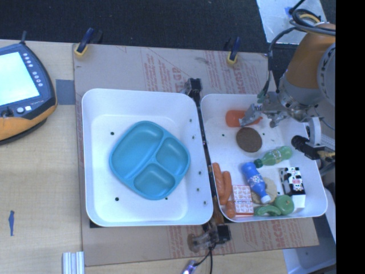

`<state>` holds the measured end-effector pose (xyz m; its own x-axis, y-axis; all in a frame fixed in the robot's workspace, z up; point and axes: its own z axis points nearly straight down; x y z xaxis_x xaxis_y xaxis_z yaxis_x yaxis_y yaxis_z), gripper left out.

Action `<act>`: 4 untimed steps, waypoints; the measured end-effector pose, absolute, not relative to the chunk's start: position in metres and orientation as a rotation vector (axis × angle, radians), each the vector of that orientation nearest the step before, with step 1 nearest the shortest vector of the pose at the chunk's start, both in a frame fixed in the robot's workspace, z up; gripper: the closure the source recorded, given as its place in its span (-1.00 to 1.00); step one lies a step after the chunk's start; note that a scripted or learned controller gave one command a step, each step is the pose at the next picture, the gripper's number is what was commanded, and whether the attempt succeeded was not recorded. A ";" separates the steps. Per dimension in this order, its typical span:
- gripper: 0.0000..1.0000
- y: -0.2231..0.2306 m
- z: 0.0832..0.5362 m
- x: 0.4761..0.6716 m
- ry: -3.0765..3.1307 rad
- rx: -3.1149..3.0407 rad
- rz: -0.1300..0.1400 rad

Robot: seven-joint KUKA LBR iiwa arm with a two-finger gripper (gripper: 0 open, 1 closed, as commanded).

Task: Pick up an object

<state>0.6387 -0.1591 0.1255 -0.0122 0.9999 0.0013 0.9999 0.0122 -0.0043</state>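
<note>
In the right bin point(219, 153), the gripper point(258, 114) sits low over the orange object point(234, 118), just above the brown disc point(249, 140). Finger state: cannot tell. The left bin point(91, 153) contains a blue divided plate point(149, 160).

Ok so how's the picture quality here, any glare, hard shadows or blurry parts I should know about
Camera view: bright even light, white left bin near washed out though the blue divided plate reads clearly; soft shadows only; the right bin's small items, like the brown disc and blue bottle, are slightly soft; the gripper is too blurred to read.
</note>
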 end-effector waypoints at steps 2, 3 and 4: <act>-1.00 -0.160 0.136 0.639 -2.234 -2.205 0.003; -1.00 -0.108 0.091 0.649 -2.215 -2.200 0.030; 1.00 -0.109 0.101 0.648 -2.214 -2.194 0.034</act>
<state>0.6484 -0.1086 0.1014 -0.0091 1.0000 0.0015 0.9994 0.0091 -0.0326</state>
